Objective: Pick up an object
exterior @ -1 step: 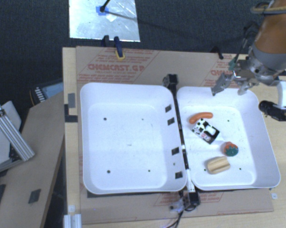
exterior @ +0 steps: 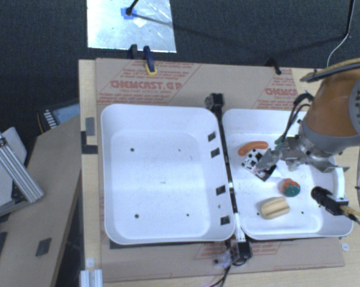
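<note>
My gripper [exterior: 264,167] hangs low in the right bin [exterior: 305,119], reaching in from the right. A small white block with black dots [exterior: 249,160] lies right against its tip on the left; whether it is gripped is hidden. An orange sausage-shaped piece [exterior: 253,147] lies just behind the block. A round orange and teal thing [exterior: 290,188] sits right of the gripper, toward the front. A tan bread-like block [exterior: 274,207] rests near the bin's front edge.
The left bin [exterior: 114,124] stands beside the right one, with a black divider strip [exterior: 225,172] between them. Both sit on a brown board [exterior: 168,79]. A metal sheet [exterior: 132,17] lies beyond the bench at the back.
</note>
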`<state>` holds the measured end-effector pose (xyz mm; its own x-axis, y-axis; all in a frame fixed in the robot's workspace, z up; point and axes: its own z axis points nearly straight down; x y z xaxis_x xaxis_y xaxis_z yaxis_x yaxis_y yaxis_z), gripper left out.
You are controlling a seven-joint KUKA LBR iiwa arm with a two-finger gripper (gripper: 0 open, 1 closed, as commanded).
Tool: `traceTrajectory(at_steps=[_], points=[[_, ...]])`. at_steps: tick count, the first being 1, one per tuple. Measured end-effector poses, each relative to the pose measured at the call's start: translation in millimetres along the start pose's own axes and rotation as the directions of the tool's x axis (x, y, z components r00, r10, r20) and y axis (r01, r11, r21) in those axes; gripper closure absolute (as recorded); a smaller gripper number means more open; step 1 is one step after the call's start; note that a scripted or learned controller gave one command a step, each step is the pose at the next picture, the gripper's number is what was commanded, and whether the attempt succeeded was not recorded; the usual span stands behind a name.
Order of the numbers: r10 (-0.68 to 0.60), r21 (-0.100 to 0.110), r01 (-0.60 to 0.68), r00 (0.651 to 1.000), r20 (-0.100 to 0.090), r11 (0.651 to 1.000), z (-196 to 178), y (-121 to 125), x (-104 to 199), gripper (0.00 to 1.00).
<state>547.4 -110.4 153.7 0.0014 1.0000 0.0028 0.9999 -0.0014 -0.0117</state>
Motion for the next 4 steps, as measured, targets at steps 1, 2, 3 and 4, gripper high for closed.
traceTrajectory(at_steps=[1,2,3,4], points=[[-0.003,-0.015,0.003,1.0,0.004,1.0,-17,6,0,1.0],[-0.017,-0.025,0.017,1.0,0.0,1.0,-124,5,102,1.0],[0.009,-0.013,-0.009,1.0,0.007,1.0,-107,-12,-27,1.0],[-0.017,-0.02,0.017,1.0,0.0,1.0,-160,-8,97,1.0]])
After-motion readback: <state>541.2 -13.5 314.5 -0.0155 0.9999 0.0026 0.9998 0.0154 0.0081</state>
